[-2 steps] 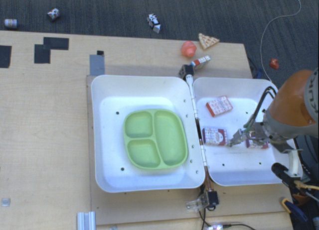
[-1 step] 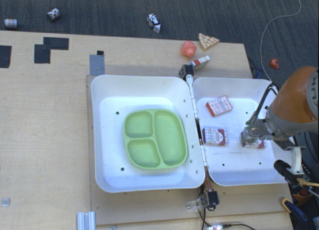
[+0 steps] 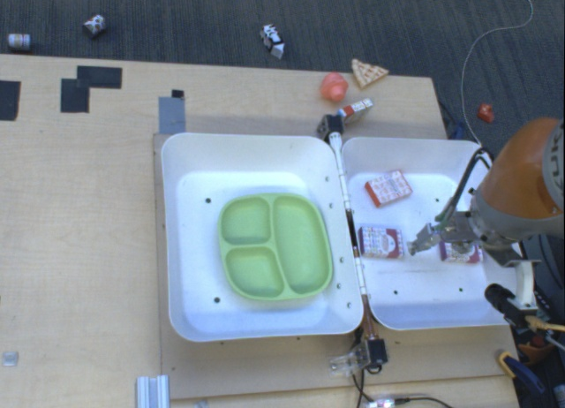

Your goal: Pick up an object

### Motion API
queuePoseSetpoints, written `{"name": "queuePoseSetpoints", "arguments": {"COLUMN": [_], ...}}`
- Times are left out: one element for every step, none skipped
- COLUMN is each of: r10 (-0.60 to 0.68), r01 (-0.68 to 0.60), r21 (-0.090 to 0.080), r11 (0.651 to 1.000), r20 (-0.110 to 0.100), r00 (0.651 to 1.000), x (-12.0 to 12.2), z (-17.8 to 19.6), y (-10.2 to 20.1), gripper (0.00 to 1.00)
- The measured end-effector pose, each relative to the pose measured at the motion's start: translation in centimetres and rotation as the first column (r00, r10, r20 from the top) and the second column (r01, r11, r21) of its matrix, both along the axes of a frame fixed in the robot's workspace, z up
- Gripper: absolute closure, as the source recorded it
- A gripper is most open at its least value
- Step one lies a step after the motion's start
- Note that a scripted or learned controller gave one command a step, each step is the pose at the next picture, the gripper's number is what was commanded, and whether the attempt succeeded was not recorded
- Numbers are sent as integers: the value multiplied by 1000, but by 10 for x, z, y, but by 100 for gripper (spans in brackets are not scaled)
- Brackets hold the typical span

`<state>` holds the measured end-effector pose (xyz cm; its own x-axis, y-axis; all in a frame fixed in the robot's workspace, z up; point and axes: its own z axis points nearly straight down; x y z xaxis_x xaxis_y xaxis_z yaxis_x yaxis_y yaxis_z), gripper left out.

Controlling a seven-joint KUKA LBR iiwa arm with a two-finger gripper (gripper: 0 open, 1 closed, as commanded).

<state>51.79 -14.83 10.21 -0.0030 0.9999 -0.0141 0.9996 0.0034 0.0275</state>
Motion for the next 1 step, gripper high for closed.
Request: {"name": "queuePoseSetpoints", "arguments": {"r10": [-1], "r01": [1], "r21": [4], "r11": [1000], "r20": [-4], "r00": [1000], "x": [-25], "z": [-12], "y": [58], "gripper": [0]}}
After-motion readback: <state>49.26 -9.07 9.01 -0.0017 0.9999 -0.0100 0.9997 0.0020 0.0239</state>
